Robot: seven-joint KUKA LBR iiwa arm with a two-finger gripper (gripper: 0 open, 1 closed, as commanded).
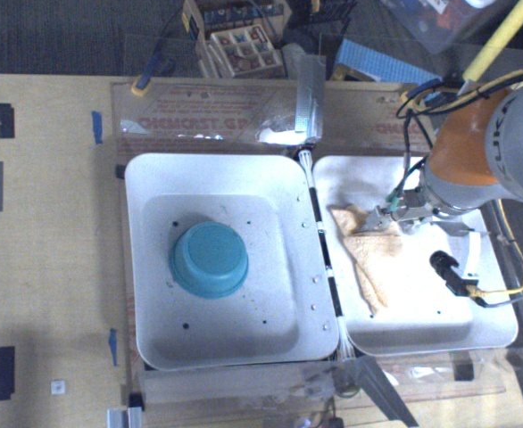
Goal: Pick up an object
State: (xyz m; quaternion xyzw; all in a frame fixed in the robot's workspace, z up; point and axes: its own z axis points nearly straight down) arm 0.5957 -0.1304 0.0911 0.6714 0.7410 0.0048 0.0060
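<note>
- Tan bench top [47, 266] spreads under everything, with black angular marks along its left edge and short strips of blue tape near the bins.
- White left bin [141, 203], shallow and round-cornered, takes up the middle of the view; its floor carries a few small dark specks.
- White right bin [422, 315] sits flush against the left one, sharing a narrow seam, and is brightly lit along its floor.
- Grey arm [511, 141] comes in from the right above the right bin, its orange band [462, 145] just above the wrist.
- Clear plastic sheeting with red lettering [208, 123] lies flat on the bench behind both bins.
- Beige cloth [373, 257], crumpled and roughly triangular, lies in the left half of the right bin; it runs from near the bin's upper left corner down towards the front wall and tapers to a point there.
- Teal bowl [210, 257] rests upside down in the left bin, a little left of the floor's centre and well apart from the walls.
- Metal gripper [395, 214] is low in the right bin at the cloth's upper right edge, touching or just over the fabric; whether it is spread, closed or clamped on the cloth, I cannot tell, since the wrist hides that part.
</note>
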